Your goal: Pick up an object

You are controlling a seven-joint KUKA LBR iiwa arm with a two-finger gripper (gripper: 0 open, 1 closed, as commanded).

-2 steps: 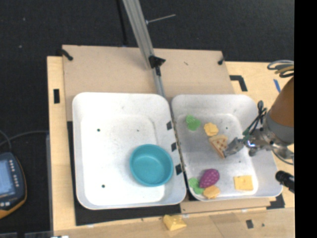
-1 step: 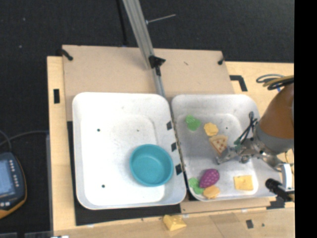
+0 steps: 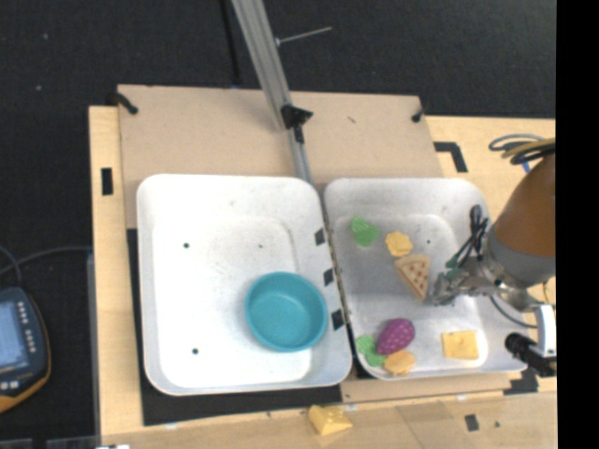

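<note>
In the right bin (image 3: pixel 440 195) lie several small toy foods: a green piece (image 3: pixel 364 232), a small yellow piece (image 3: pixel 399 244), a tan waffle-like wedge (image 3: pixel 413 274), a purple grape bunch (image 3: pixel 396 333) with a green bit (image 3: pixel 372 348) and a yellow-orange bit (image 3: pixel 400 362) beside it, and a yellow cheese block (image 3: pixel 460 345). My gripper (image 3: pixel 440 291) is down inside this bin, just right of the tan wedge and close to touching it. Nothing shows between its fingers.
The left bin (image 3: pixel 187 213) holds a teal bowl (image 3: pixel 284 311) near its front right corner. A grey pole (image 3: pixel 267 59) slants in from the top to the bins' divide. A yellow piece (image 3: pixel 328 420) lies on the bench before the bins. A handheld device (image 3: pixel 17 344) sits far left.
</note>
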